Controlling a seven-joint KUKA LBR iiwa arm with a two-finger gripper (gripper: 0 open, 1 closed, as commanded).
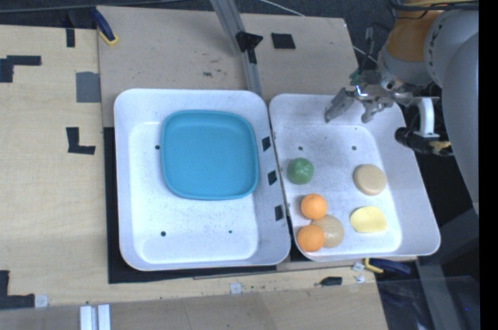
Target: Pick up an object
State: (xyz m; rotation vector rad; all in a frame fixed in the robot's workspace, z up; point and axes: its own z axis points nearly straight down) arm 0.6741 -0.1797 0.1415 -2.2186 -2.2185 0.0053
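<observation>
bins 2 (128,165) (412,239) | blue plate 1 (208,154) | green ball 1 (300,170) | orange balls 2 (313,206) (310,238) | tan rounds 2 (369,180) (332,230) | yellow piece 1 (368,220)

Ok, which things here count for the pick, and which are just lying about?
For the job:
hand, open
right bin
green ball
two orange balls
tan round piece
yellow piece
beige piece

Lying about:
left bin
blue plate

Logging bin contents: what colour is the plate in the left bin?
Light blue plate, plain, seen in the camera view.
</observation>
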